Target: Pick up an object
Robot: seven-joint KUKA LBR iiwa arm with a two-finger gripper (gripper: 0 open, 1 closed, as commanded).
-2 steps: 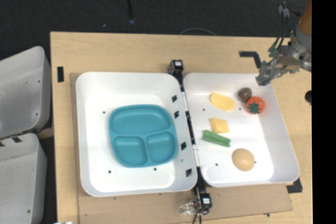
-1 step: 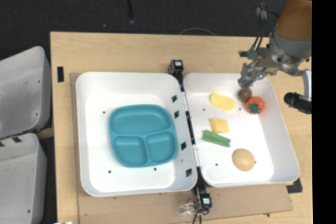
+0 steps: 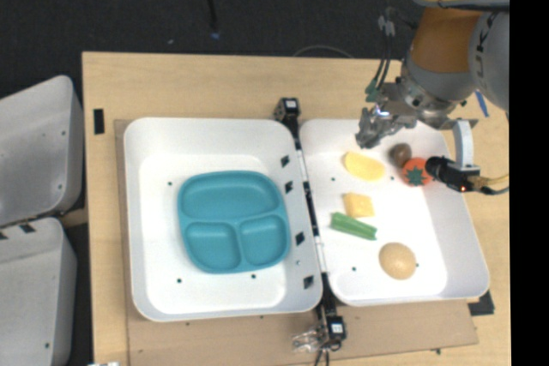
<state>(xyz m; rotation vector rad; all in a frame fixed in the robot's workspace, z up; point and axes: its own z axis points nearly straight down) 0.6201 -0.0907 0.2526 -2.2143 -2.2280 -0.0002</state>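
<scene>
The grey arm with its orange band reaches in from the right, and its gripper (image 3: 375,129) hangs over the far edge of the right-hand shallow white bin (image 3: 446,266), just above and beside a yellow, lemon-shaped soft piece (image 3: 364,166). Whether the fingers are spread or pressed together I cannot tell — the tips are small and dark against the bin wall, and nothing shows between them. The candidates for the pick all lie in this right bin: the yellow piece nearest the gripper, a small brown round piece (image 3: 401,153) and an orange-red toy with a green top (image 3: 416,171) just to its right, a pale yellow cube-like block (image 3: 358,205) below it, a green stick-shaped piece (image 3: 353,226) touching or nearly touching that block, and a tan egg-shaped object (image 3: 398,260) well apart toward the near side. The left white bin (image 3: 146,287) holds a teal plastic tray with three compartments (image 3: 232,219); both bins rest on the pale wooden surface (image 3: 103,90). By my reading this is the approach step, with no object yet grasped. The next move likely calls for centring over one item — the yellow piece looks closest — and descending straight enough that the neighbours are not nudged.
</scene>
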